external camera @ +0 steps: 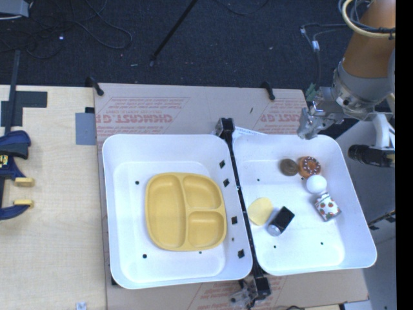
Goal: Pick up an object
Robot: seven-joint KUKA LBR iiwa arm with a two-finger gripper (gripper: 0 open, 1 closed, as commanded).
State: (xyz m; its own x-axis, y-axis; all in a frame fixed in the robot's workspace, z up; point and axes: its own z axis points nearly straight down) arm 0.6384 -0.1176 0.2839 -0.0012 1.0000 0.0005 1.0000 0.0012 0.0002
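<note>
The right bin (335, 247) holds several small objects: a brown round piece (289, 167), a sprinkled donut (309, 166), a white ball (316, 185), a small spotted cup (327, 207) lying on its side, a pale yellow disc (261, 210) and a black cylinder (281, 221). My gripper (311, 123) hangs over the bin's far right rim, above and behind the donut, apart from every object. Nothing is visible between its fingers.
A yellow divided plate (185, 210) lies in the left bin (122, 166). A black divider (233, 186) runs between the bins. Cardboard (148, 112) lies under both. Blue clamps (14, 173) sit at the bench's left edge.
</note>
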